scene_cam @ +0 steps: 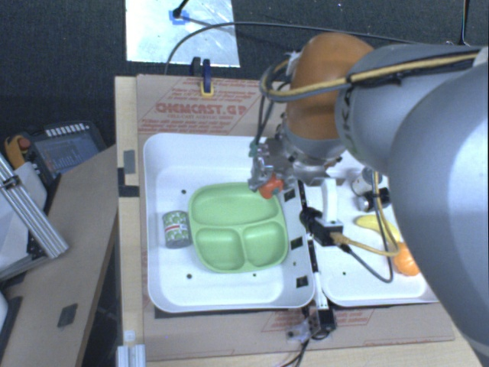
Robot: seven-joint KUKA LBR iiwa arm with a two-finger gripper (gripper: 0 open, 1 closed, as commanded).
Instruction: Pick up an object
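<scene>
Camera view, from above the table: at far left a grey electronic unit (67, 150) and a length of aluminium rail (27, 205) sit on a side surface, apart from the bins. Behind the bins, a shiny metal sheet (182, 20) lies on dark carpet (61, 44), with a blue clip and a black cable crossing it. A cardboard sheet (195, 105) printed with red lettering lies beneath the bins, pinned at its back edge by a yellow-and-blue clamp (205, 76).

The left bin (164, 205) holds a small can (176, 228) with a green label, upright near its left wall, and just beside it a green divided plate (235, 226) with three compartments, taking up the middle of the bin. The jaws (265, 180) hang over the plate's back right corner; a small orange-red piece shows at their tip, but whether they are wide, narrow or holding anything cannot be told from here. The arm (428, 144), grey with an orange band, sweeps in from the right and covers much of the right bin (367, 289). In that bin a yellow banana-like object (376, 224) and an orange object (408, 264) lie partly hidden by the arm, with a black cable looping across in front of them.
</scene>
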